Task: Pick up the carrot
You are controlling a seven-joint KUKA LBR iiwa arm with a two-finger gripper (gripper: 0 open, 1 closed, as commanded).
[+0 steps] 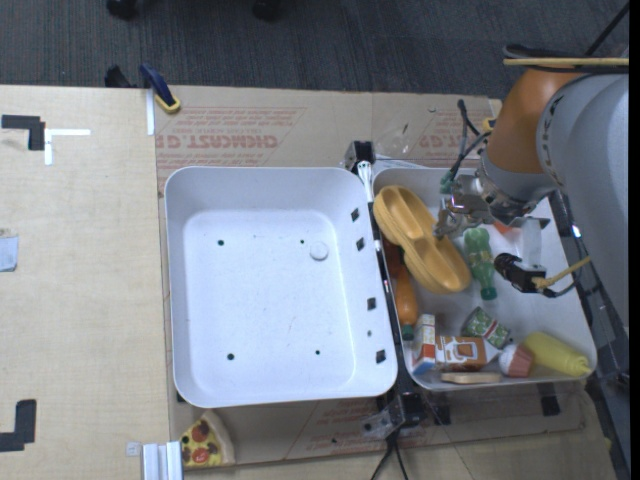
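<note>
- flat brown cardboard (330,128) lies under two shallow white bins on a pale wood-tone bench; mirrored red print runs across the cardboard's far strip, too reversed and small to read surely.
- nearest the camera, a toy pizza slice (203,442) with red dots lies on the cardboard just in front of the left bin (185,268).
- left bin: smooth moulded plastic, rounded corners, a few small dark holes in its floor and one small round pale disc (318,252).
- right bin (575,313), near edge: a yellow squeeze bottle (556,353) on its side, a small printed carton (458,352) with red and white label, text not legible.
- carrot (405,298): orange, smooth, lying lengthwise against the right bin's left wall, its far end tucked under a tan two-lobed dish (420,238).
- green bottle (480,258) lies just right of the dish.
- gripper (455,208) hangs over the bin's far part, above the dish's right edge, apart from the carrot; cannot tell how its fingers stand.
- beyond, dark carpet and chair feet.
</note>
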